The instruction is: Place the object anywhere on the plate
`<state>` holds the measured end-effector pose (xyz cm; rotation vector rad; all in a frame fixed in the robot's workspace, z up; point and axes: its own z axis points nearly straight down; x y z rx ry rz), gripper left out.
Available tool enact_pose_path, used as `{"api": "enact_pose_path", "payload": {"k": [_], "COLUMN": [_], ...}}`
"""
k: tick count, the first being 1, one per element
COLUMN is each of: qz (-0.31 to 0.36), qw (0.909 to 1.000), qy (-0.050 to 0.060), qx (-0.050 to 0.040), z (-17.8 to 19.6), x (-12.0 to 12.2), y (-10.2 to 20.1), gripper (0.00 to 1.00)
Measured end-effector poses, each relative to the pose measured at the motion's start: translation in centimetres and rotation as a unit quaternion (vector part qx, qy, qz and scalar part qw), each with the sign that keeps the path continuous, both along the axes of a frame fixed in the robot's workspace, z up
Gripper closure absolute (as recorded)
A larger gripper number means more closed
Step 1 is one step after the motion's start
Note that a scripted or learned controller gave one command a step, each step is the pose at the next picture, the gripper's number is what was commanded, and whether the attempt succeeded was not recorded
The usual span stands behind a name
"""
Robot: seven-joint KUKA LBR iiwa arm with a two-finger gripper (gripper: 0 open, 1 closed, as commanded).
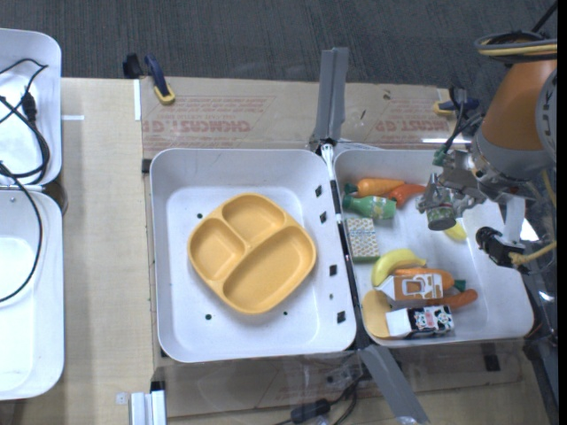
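Note:
An orange-yellow plate [252, 252] with three compartments lies in the left bin [173, 326] and has nothing on it. My gripper [439, 214] hangs over the upper right part of the right bin [509, 321], far to the right of the plate. A small yellow object [456, 232] lies just below and right of the gripper, partly hidden by it. I see nothing held in the gripper.
Scattered in the right bin are an orange carrot [379, 185], a green bottle [372, 206], a speckled block [361, 237], a banana [398, 262], an orange carton [421, 285] and a black-and-white carton [427, 320]. A grey divider post [332, 96] stands between the bins.

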<state>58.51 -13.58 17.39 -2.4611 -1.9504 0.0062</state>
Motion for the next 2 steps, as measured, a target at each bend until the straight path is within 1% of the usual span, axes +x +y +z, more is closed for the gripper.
{"api": "enact_pose_path", "payload": {"k": [1,2], "qz": [0.042,0.165], "qw": [0.9991,0.9863], "qy": [-0.001,0.001], "qx": [0.0003,0.0009], "z": [3.1,1.6], "x": [0.9,-1.0], "y": [6.2,12.7], "gripper": [1.0,1.0]}}
